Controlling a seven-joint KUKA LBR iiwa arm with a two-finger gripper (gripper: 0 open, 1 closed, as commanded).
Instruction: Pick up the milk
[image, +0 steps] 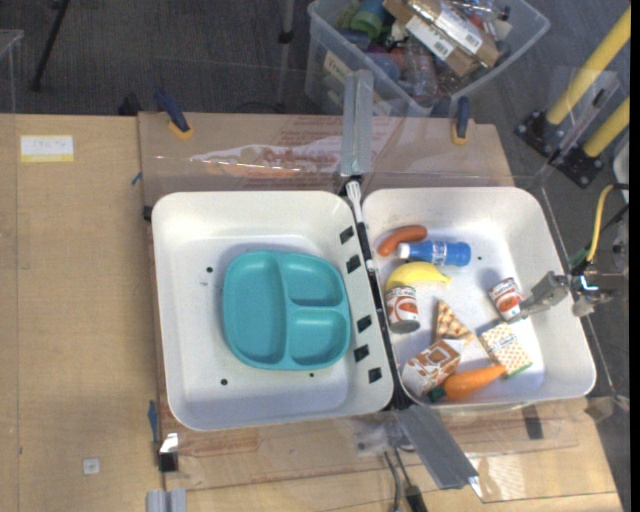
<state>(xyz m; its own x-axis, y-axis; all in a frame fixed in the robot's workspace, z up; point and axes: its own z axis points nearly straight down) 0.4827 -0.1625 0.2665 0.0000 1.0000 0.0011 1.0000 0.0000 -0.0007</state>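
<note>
1. The milk (433, 363), a small brown and white carton, lies tilted in the right bin (520, 205) toward its 7 o'clock corner, close to the divider between the bins.
2. An orange carrot (474, 380) lies just at the carton's 4 o'clock, touching or nearly touching it; a pizza slice (450, 322) sits just at its 12 o'clock.
3. At the carton's 11 o'clock stands a red and white can (402, 307), with a yellow banana (418, 276) beyond it, then a blue bottle (438, 253) and a red sausage (401, 239) toward the bin's far side.
4. A cracker box (507, 347) lies at the carton's 3 o'clock, and a second small can (506, 298) sits above that.
5. The claw (545, 292) reaches in over the bin's 3 o'clock rim, beside the second small can and well apart from the milk; whether it is open or closed I cannot tell.
6. The left bin (185, 300) holds a teal divided plate (285, 310).
7. Both bins rest on the wooden bench (70, 300).
</note>
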